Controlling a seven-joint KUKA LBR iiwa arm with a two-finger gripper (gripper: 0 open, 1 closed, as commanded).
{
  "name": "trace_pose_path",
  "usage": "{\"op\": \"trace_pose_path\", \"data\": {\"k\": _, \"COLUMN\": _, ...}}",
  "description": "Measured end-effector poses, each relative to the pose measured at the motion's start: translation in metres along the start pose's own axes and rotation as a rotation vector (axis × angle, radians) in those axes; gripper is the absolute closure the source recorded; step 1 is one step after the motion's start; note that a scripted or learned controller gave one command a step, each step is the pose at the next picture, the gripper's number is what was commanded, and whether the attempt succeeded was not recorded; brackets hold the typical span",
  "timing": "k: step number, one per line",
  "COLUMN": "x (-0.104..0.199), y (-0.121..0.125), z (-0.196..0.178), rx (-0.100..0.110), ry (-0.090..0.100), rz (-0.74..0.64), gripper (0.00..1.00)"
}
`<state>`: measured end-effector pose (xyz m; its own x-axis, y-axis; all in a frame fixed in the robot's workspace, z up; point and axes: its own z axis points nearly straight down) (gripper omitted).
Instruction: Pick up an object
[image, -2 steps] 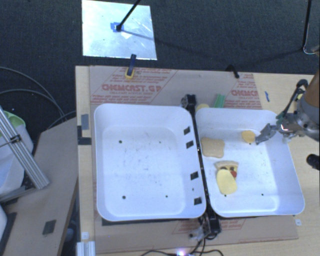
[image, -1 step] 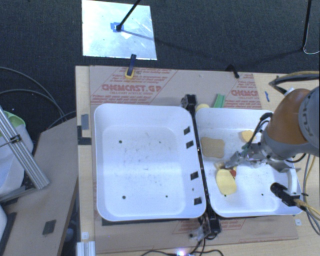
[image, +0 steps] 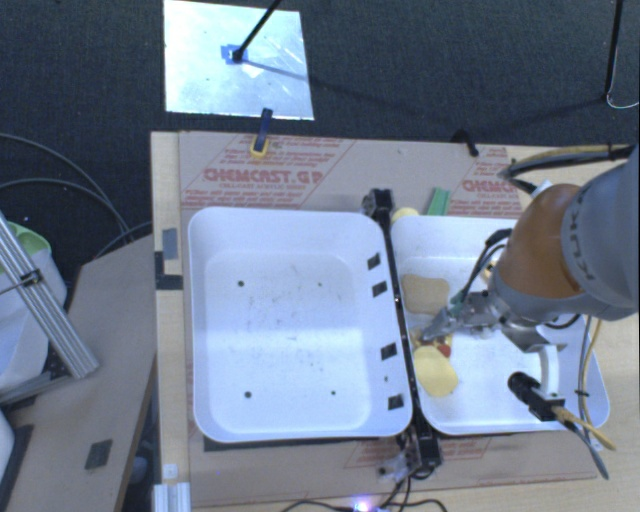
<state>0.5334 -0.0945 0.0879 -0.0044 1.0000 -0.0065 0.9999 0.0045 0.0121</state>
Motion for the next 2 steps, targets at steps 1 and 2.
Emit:
{"op": "trace_pose_path", "data": {"k": 1, "x": 0.0004, "y": 0.0019, "z": -0.0116, "rx": -0.001, "ry": 0.007, "rz": 0.002, "gripper": 1.0}}
{"op": "trace_pose_path", "data": {"k": 2, "x": 0.0004, "y": 0.0026, "z": -0.0215, "rx": -0.002, "ry": 0.007, "rz": 0.003, "gripper": 1.0}}
